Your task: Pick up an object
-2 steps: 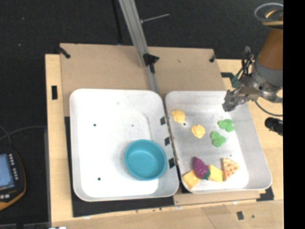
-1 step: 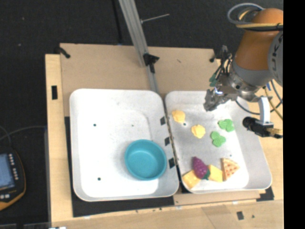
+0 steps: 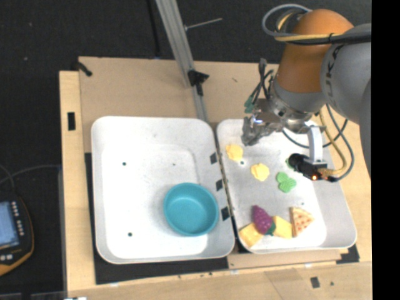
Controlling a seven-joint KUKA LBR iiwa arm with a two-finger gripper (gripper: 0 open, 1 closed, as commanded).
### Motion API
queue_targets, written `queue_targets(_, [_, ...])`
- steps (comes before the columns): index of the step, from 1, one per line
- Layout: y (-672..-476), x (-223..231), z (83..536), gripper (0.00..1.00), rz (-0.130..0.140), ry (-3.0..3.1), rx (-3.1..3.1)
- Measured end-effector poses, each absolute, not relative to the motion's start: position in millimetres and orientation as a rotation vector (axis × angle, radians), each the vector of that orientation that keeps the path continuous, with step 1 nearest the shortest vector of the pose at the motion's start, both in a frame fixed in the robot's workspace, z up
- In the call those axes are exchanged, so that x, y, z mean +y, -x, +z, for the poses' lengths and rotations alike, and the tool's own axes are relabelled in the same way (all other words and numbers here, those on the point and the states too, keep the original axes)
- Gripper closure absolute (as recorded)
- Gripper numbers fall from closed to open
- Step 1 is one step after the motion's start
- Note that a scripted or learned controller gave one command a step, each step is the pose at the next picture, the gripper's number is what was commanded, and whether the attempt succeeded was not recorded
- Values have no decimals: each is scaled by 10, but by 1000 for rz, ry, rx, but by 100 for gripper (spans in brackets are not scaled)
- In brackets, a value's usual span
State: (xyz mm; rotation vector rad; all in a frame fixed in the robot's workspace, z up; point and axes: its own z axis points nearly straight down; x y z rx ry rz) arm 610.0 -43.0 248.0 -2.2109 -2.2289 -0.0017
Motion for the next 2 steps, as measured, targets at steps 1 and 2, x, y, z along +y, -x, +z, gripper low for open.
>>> queue_targets(1, [-6103,133,2569,100,-6,2213,-2231])
queue_targets(2, [-6147,712,2546,100,-1,2219,-2225])
